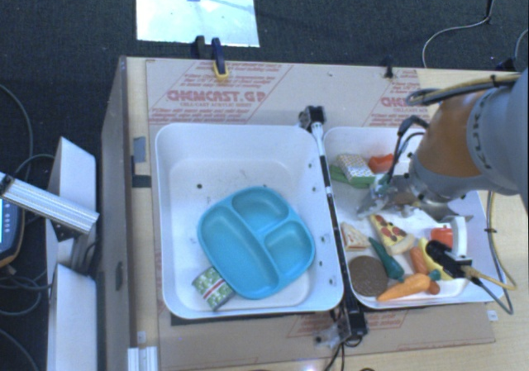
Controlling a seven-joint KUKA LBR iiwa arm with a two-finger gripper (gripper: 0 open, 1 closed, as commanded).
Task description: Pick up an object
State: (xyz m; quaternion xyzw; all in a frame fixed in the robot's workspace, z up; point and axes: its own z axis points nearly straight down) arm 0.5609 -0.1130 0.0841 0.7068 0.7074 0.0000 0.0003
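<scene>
We find the pincer [382, 196] low in the right bin [347, 140], hanging over the clutter just beside the pizza slice [390, 231]; whether it is wide or narrow we cannot tell, and we see nothing lifted in it. So, in our judgement, the pick is not yet done: the approach is made, the grasp and lift remain. Around it lie the likely candidates: a green-and-white block [355, 168] near the bin's far wall, a brown disc [367, 275], a carrot [407, 285] near the front rim. Across the divider, the left bin [165, 221] on the counter [248, 84] holds a blue sectioned plate [256, 241] and a small striped packet [212, 287].
</scene>
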